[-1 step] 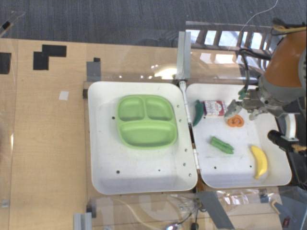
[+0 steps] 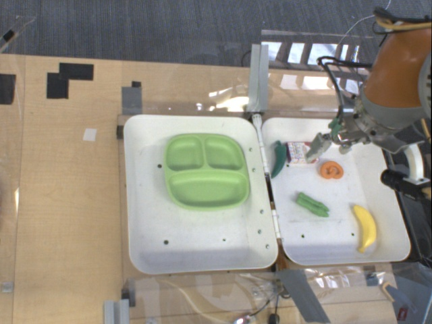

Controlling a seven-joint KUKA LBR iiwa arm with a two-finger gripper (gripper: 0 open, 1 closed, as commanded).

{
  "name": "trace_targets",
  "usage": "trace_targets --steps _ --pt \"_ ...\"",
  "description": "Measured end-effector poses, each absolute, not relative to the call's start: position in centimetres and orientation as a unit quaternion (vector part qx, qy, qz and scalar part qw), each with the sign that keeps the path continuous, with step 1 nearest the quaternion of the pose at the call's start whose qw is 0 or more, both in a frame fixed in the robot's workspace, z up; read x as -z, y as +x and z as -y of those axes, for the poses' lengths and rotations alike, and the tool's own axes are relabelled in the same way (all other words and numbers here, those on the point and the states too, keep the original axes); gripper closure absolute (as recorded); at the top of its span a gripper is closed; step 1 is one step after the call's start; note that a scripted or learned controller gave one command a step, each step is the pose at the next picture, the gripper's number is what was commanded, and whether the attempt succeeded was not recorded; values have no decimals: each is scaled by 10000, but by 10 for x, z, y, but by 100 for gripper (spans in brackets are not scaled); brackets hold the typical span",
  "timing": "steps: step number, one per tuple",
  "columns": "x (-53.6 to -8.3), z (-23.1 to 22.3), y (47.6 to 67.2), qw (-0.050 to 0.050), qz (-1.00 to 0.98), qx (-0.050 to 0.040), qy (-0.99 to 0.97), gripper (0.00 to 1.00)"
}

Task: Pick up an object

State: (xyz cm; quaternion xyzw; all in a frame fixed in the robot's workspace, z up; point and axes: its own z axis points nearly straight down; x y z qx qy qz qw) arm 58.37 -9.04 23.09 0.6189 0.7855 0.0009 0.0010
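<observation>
The right bin [image 2: 337,248] holds several small items. A dark green pepper [image 2: 279,158] lies by its left wall, and a pink and white packet [image 2: 295,152] sits just right of it. An orange round piece [image 2: 331,171] rests further right, a light green pod [image 2: 312,204] lies in the middle, and a yellow banana [image 2: 365,227] lies at the front right. My gripper [image 2: 331,145] hangs over the back of this bin, just above the orange piece and right of the packet. Its fingers [image 2: 316,148] stand apart, open, with nothing between them.
The left bin [image 2: 155,241] carries a light green divided plate [image 2: 206,169]. A raised wall [image 2: 266,181] separates the two bins. A metal post [image 2: 258,79] stands behind the divider. The arm's orange band [image 2: 398,66] and cables loom over the right bin's back right corner.
</observation>
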Motion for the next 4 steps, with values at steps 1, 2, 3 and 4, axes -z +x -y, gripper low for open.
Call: trace_targets --steps 1,2,3,4 --pt "-93 123 552 32 -7771 -18 6294 0" --pt "-192 158 521 18 -7848 -10 6198 0" --pt "-134 189 598 10 -8067 -5 5910 0" --pt "-89 206 625 60 -8320 -25 5548 0"
